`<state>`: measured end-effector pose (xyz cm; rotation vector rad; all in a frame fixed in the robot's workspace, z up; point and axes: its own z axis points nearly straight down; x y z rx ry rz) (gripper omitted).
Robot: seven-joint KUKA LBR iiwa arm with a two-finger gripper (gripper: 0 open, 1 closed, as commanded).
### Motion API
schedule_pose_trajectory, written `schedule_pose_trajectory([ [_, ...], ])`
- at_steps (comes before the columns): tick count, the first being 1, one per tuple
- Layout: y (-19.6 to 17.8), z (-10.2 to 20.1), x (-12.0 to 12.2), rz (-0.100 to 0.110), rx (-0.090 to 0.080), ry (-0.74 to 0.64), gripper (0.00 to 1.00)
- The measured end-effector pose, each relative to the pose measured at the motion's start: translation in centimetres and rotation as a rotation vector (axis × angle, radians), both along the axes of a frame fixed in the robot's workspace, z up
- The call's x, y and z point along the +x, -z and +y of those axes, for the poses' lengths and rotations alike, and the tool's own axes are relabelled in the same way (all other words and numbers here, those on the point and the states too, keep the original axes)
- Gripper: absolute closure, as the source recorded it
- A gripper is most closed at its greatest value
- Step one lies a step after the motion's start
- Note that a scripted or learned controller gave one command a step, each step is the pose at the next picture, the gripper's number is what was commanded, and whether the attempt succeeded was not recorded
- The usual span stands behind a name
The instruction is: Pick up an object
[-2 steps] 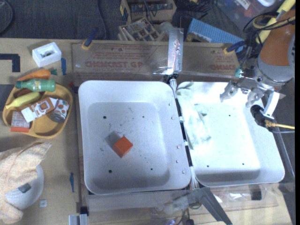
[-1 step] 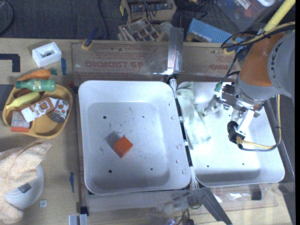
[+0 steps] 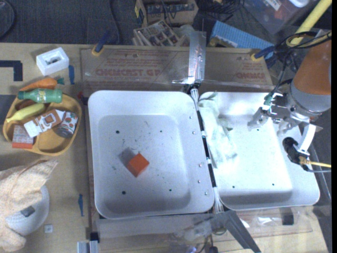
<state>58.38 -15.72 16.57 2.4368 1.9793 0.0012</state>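
Note:
An orange block (image 3: 139,164) lies in the left white bin (image 3: 105,109), a little left of its middle, with a dark shadow on its upper left side. A crumpled clear plastic piece (image 3: 219,139) lies along the left side of the right bin (image 3: 263,186). My gripper (image 3: 258,119) hangs over the upper right part of the right bin, at the end of the grey arm with the orange band (image 3: 315,73). It is well to the right of the plastic and far from the orange block. Nothing shows in its grasp.
A yellow bowl (image 3: 58,146) with toy food and packets sits left of the bins, with a white box (image 3: 52,60) above it and a cloth (image 3: 23,186) below. Cables (image 3: 308,164) trail over the right bin's right rim. Cardboard lies behind the bins.

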Motion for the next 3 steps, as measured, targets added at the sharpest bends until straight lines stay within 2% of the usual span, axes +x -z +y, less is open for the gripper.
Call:
schedule_pose_trajectory([
  [1,6.0,2.5,5.0,0.000,0.000,-0.036,0.00],
  [2,-1.3,-2.6,3.0,0.000,-0.001,-0.007,0.00],
  [3,6.8,6.2,6.1,0.003,0.002,-0.038,0.00],
])
